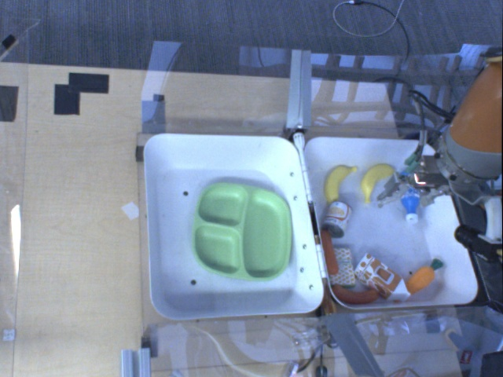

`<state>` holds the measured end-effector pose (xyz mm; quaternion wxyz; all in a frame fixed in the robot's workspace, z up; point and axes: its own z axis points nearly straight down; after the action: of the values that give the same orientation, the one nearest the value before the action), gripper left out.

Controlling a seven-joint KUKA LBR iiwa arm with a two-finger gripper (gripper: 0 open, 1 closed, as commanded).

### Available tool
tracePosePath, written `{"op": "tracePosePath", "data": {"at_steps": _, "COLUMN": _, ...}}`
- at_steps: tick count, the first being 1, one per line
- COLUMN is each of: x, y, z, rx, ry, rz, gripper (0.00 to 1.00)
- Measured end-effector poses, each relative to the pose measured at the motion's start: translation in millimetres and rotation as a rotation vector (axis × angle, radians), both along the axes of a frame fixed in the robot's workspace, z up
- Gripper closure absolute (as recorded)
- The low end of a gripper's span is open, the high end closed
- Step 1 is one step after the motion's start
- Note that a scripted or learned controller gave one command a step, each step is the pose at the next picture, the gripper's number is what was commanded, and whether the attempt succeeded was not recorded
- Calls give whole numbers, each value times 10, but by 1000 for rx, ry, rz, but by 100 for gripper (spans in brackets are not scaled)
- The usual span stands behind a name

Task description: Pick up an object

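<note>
My gripper (409, 195) hangs over the upper right part of the right bin (464, 293), its fingers spread open. A small blue object (410, 203) lies right below it, between the spread fingers, and the fingers are not closed on it. Just left of the gripper lie two yellow bananas (339, 181) (374, 181). A small can (336, 217) rests near the bin's left wall. Along the front of the bin are a brown sausage (339, 277), an orange-and-white carton (380, 276) and an orange carrot (422, 277).
The left bin (169, 289) holds a green divided plate (243, 229). A metal divider rail (298, 93) runs between the bins at the back. Cables and the arm's body (479, 124) crowd the right side.
</note>
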<state>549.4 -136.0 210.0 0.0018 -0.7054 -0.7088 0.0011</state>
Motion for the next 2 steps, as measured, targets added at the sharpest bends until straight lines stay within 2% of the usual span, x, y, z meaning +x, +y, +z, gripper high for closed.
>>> {"op": "tracePosePath", "data": {"at_steps": 1, "x": 341, "y": -417, "z": -1161, "rx": 1, "ry": -3, "rz": 212, "gripper": 0}}
{"op": "tracePosePath", "data": {"at_steps": 2, "x": 903, "y": -529, "z": -1239, "rx": 0, "ry": -9, "rz": 182, "gripper": 0}}
